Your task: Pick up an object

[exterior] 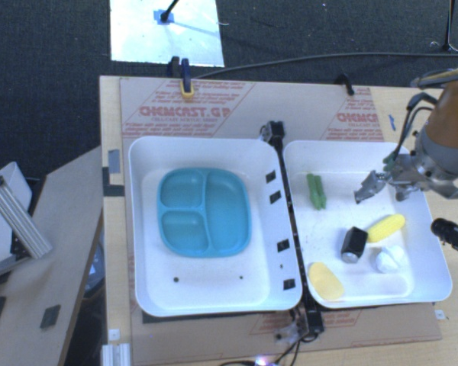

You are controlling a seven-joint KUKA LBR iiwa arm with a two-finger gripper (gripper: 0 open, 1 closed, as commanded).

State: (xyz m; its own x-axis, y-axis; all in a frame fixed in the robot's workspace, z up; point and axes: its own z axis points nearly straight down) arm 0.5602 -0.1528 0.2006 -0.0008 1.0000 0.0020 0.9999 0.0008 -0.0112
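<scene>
The right bin (pixel 424 284) holds a green stick (pixel 316 191), a black cylinder (pixel 353 244), a long yellow piece (pixel 385 227), a small white lump (pixel 387 260) and a yellow oval (pixel 326 280). My gripper (pixel 384 192) hovers over the bin's upper right part, above the long yellow piece and to the right of the green stick. Its two fingers stand apart with nothing between them. The grey arm with its orange band (pixel 450 124) comes in from the right edge.
A blue divided plate (pixel 205 210) lies in the left bin (pixel 149 280). A black hinge strip (pixel 284 204) runs between the bins. A black part (pixel 452 235) sticks in at the right rim.
</scene>
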